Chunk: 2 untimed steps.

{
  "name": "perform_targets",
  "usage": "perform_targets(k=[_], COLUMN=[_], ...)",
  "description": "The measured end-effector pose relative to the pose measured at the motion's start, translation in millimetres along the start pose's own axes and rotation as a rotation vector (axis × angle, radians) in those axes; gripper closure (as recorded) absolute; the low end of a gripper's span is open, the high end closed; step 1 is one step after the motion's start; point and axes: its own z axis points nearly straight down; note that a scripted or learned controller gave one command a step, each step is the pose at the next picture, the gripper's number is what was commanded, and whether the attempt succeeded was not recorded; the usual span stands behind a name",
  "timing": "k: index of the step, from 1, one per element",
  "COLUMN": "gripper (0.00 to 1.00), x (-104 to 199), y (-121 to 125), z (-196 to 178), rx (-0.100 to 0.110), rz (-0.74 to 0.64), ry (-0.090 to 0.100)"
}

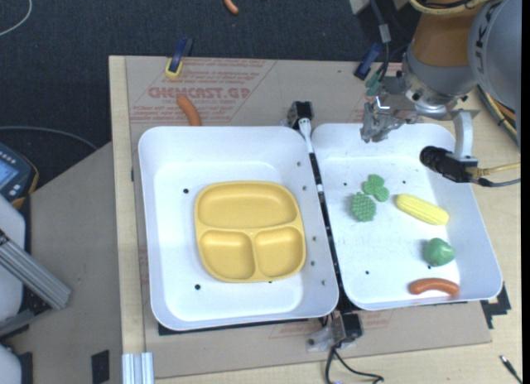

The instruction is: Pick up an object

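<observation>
We see the gripper (374, 130) hanging over the far rim of the right bin (472, 279), at about eleven o'clock of that bin; its thin metal fingers point down with only a narrow gap between them, and nothing sits between them. The bin is smooth white plastic with rounded corners. Inside it lie two knobbly green broccoli pieces (368, 198) near the centre, touching or nearly touching each other. At three o'clock from them rests a bumpy yellow corn cob (422, 208). Toward five o'clock sits a rounded green vegetable (439, 251), and just beyond it, near the front rim, a glossy orange-red sausage (433, 287). The left bin (161, 208) holds a matte yellow tray (248, 230) with three rounded compartments. On the cardboard behind, at twelve o'clock, lies another small sausage (190, 109).
</observation>
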Motion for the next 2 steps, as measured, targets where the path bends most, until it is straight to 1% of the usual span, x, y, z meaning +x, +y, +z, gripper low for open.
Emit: perform_targets(k=[1,2], gripper=[1.00,1.00], x=[1.6,1.9], y=[9.2,2.6], z=[17.5,18.2], rx=[0.004,0.006], rz=[0.001,0.002], ry=[0.000,0.001])
